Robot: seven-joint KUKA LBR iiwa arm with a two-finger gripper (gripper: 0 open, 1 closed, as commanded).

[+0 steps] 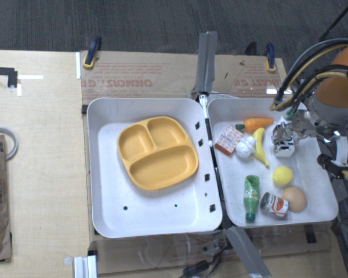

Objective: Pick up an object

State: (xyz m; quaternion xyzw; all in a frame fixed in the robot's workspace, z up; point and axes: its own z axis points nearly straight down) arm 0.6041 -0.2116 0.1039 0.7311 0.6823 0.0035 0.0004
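My gripper (282, 142) hangs over the upper part of the right bin (313, 213), just right of the banana (260, 146) and below the carrot (257, 123); whether my jaws are spread or pressed together I cannot tell from this slanting view, and nothing shows between them. The things I might pick lie in that right bin: the carrot near the top wall, a red-and-white packet (228, 139) touching a small white ball (245, 148), the banana beside them, a lemon (282, 175) lower down, a green bottle (251, 197) lying lengthwise toward the front, and a small can (274, 205) touching a tan egg-shaped thing (295, 198) near the front right corner. In the left bin (104, 207) sits a yellow divided plate (157, 152), by itself, resting flat. Both bins stand side by side on the surface (35, 155).
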